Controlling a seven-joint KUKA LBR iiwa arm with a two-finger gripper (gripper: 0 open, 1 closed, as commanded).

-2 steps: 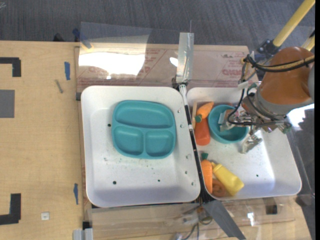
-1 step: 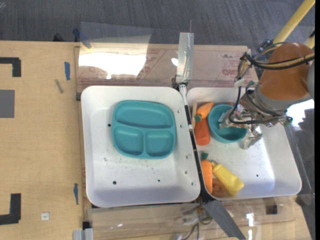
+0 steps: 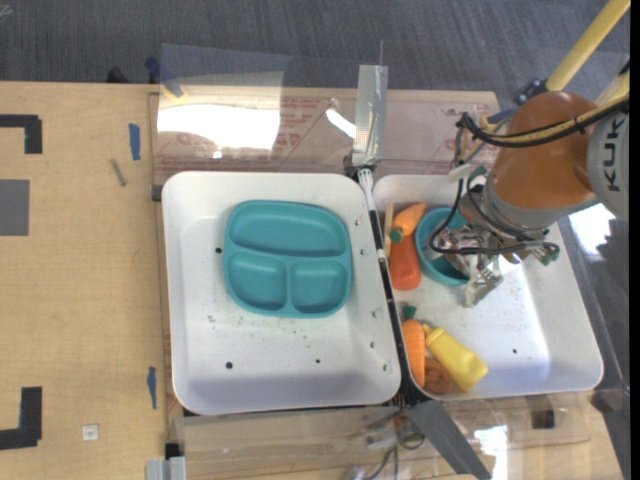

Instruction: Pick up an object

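Observation:
The right bin (image 3: pixel 540 338) holds several toys. An orange carrot-shaped piece (image 3: pixel 403 258) lies along its left wall, with a teal bowl (image 3: pixel 436 253) just to its right. A yellow bottle-shaped toy (image 3: pixel 456 357) and a smaller orange piece (image 3: pixel 413 344) lie in the near left corner. My gripper (image 3: pixel 481 282) hangs over the middle of this bin, at the bowl's right rim and partly covering the bowl. Nothing shows in its grasp.
The left bin (image 3: pixel 200 348) carries a teal divided plate (image 3: pixel 289 257). A raised divider (image 3: pixel 380 268) separates the two bins. Cables and the orange wrist band (image 3: pixel 545 158) sit over the right bin's far side. Bare white floor lies in the right bin's right half.

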